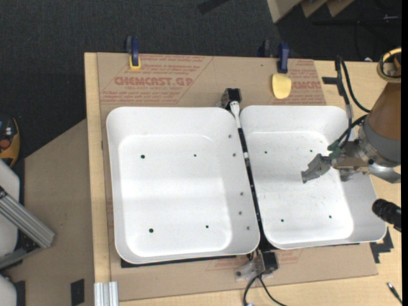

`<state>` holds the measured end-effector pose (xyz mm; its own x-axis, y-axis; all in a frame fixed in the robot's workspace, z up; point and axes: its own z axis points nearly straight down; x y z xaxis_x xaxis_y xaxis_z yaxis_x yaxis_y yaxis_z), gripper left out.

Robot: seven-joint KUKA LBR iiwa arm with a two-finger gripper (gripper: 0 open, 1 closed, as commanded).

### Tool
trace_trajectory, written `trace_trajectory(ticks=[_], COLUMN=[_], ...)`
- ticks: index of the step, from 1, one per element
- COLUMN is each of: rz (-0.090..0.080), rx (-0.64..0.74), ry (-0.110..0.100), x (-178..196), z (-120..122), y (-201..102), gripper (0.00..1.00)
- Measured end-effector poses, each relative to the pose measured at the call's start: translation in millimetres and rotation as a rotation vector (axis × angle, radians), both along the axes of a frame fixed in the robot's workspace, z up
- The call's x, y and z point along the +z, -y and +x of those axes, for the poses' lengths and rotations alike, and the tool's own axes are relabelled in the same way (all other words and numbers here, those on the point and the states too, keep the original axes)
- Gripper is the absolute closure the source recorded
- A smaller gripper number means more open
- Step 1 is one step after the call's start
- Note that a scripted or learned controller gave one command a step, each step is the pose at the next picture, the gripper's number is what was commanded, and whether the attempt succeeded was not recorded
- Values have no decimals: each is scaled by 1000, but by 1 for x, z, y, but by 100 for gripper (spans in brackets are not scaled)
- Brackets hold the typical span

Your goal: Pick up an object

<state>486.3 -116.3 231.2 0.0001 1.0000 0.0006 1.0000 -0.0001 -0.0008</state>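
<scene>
Jaws (314, 169) — over right bin (290, 116).

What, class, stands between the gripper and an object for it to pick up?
Nothing visible stands in the way, but no loose object is visible either. The gripper hangs over the right bin, whose visible floor bears just small dark dots, as does the left bin.

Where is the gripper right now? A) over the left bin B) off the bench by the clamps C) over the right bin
C: the gripper hangs over the right bin, reaching in from its right side.
</scene>
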Motion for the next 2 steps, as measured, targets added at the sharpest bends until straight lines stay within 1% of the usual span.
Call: trace_trajectory(ticks=[1, 2], rz=[-4, -3], rx=[4, 2], ry=[21, 6], x=[153, 154], z=[7, 6], y=[-14, -14], gripper=[0, 100])
